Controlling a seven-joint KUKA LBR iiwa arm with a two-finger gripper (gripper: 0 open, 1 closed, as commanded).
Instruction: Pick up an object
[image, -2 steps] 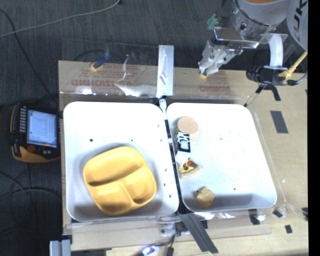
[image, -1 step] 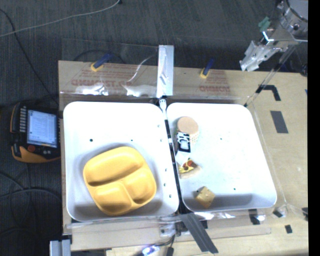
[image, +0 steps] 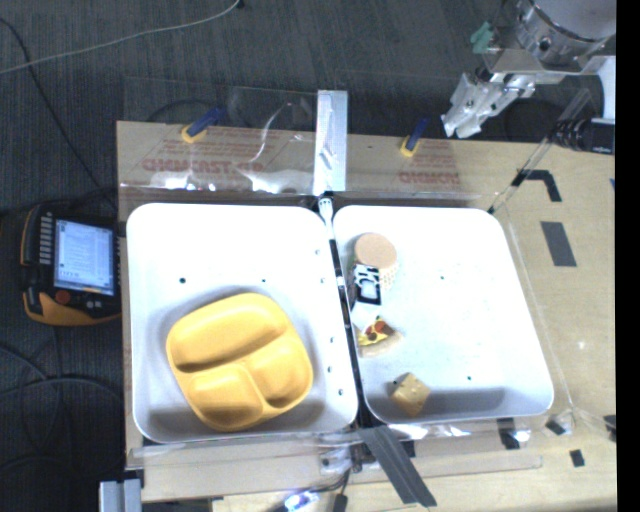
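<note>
Nearest lies a small tan block (image: 409, 393) in the right bin (image: 500, 300), with a slice-shaped toy (image: 377, 335) and a tipped paper cup (image: 373, 262) farther along the divider. A yellow divided plate (image: 238, 360) fills the left bin (image: 160, 250). Far right, the gripper (image: 468, 108) hangs outside the bins; whether it is spread or closed I cannot tell. That block looks light and stiff, best pinched across its flat sides.
</note>
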